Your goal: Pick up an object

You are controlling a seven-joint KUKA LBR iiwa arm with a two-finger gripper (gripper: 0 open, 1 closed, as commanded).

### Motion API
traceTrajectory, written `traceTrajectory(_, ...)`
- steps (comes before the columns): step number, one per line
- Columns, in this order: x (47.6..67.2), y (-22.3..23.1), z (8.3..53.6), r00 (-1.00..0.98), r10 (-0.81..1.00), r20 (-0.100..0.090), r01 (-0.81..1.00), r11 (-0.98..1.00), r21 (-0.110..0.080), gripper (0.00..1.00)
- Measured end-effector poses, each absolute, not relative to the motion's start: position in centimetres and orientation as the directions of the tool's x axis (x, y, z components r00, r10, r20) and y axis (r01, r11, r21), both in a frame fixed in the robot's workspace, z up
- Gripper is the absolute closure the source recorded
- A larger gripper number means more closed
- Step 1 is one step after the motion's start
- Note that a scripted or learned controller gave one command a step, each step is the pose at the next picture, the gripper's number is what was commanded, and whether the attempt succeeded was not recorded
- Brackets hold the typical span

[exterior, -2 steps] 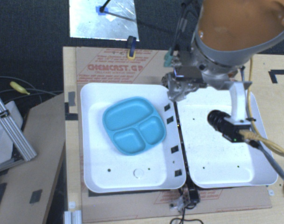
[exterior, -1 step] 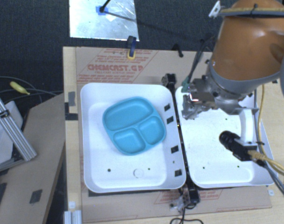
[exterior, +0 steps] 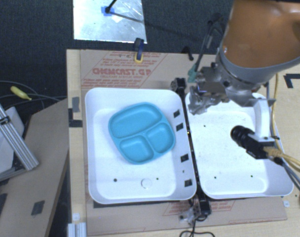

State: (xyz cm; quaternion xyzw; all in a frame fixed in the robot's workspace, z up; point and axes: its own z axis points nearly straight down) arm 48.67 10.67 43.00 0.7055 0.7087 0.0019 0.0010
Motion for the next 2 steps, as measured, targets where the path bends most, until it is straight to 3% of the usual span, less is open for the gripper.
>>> traceTrajectory(1,48.7,6.9,38.6,0.001,1.000,0.000,1.000,-0.001,0.001,1.00)
traceTrajectory(2,48.7,9.2,44.1,-0.006,1.000,0.002,1.000,0.006,0.008,1.00)
